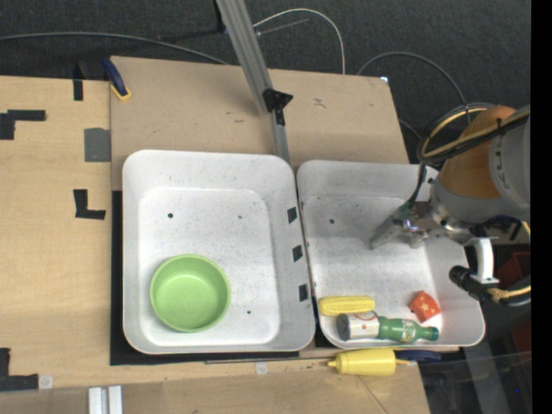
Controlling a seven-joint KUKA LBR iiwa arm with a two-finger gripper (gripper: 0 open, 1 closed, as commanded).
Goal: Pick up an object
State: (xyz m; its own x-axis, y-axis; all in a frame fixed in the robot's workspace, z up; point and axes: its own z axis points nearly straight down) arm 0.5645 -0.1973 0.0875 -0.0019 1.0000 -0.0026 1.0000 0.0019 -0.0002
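**Arm poised over the right bin, objects lying along its near edge**

The arm (483,166), grey with an orange band, reaches in from the right and hangs over the right bin (345,188). Its gripper (390,231) points left and downward above the bare middle of that bin. Whether the fingers are spread or pressed together cannot be made out; nothing is seen between them.

The things to pick lie well apart from the gripper, along the near edge of the right bin. A yellow corn cob (347,304) lies on its side near the bin's near left corner. Just beside it, closer to the edge, a green bottle (390,328) with a white label lies flat. A small red block (423,305) sits to the right of the corn, near the bottle's end.

A yellow bottle (366,362) lies outside the bin on the bench (198,102), just below the bin's near rim.

The left bin (207,179) holds a green bowl (190,292), upright, in its near left part.
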